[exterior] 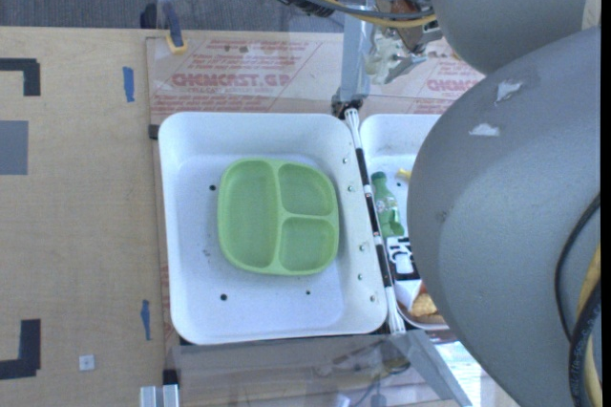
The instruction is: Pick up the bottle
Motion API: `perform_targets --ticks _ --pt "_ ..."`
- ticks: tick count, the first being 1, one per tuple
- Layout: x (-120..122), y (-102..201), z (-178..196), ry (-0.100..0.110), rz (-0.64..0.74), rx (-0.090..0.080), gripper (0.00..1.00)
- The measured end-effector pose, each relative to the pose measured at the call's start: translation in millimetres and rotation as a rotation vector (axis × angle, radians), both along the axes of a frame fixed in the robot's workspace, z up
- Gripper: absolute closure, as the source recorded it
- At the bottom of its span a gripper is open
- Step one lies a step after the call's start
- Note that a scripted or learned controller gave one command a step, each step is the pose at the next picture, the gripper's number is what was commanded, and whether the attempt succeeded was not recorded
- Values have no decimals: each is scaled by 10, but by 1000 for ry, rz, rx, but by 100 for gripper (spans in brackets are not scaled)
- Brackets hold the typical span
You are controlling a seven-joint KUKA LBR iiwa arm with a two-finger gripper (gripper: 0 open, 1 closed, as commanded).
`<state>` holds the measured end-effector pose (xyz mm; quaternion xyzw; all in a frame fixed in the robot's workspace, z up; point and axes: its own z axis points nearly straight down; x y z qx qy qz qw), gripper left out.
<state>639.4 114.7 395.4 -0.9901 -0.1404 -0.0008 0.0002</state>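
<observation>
In the camera view the pickup looks not yet done: the green bottle (386,203) lies on its side in the right bin (382,136), close to the wall shared with the left bin (191,204), which holds a green divided plate (279,217). Nothing is lifted, so the whole grasp is judged left to do. The arm (516,204) covers most of the right bin. The gripper (399,52) hangs well above and beyond the bottle, over the bench's far edge; whether it is wide or narrow I cannot tell.

Red print on cardboard sheet (250,75) behind my bins, mirrored/upside down, can't make out wording. White lettering on black label (402,259) in right bin (382,136), illegible.
</observation>
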Motion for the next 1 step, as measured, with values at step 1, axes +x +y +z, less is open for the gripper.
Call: perform_targets --ticks 1 --pt "112 -188 -142 6 329 0 100"
